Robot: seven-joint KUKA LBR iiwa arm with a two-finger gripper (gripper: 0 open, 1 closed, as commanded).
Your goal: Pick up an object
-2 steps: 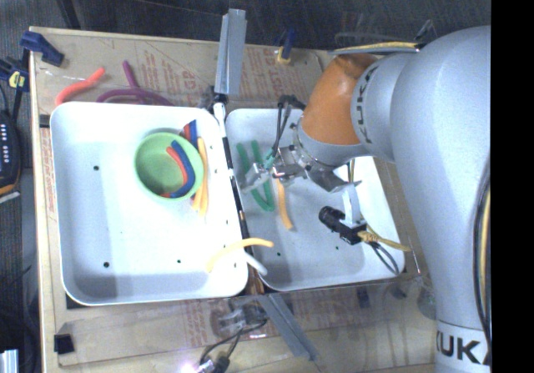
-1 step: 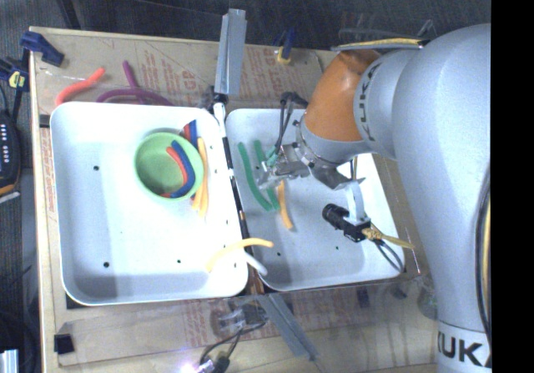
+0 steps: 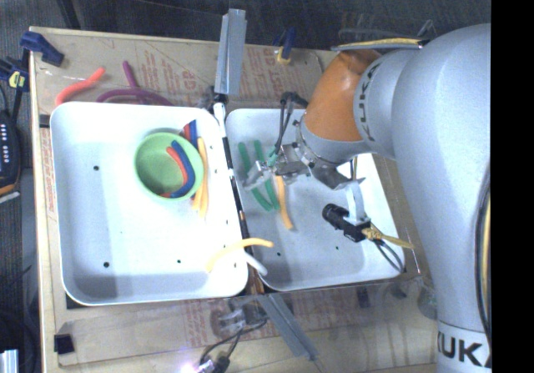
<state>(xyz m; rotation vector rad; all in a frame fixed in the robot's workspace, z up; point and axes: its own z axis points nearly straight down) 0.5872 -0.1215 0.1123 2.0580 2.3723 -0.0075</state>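
The gripper (image 3: 265, 169) sits low over the green sticks (image 3: 254, 171) in the right bin (image 3: 321, 279). I cannot tell how its jaws stand. Nothing looks lifted yet.

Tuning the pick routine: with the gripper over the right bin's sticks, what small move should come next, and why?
Probably a short descent. The gripper hovers in the right white bin, above the green plastic sticks and beside the thin orange stick; nothing visibly sits between its fingers.
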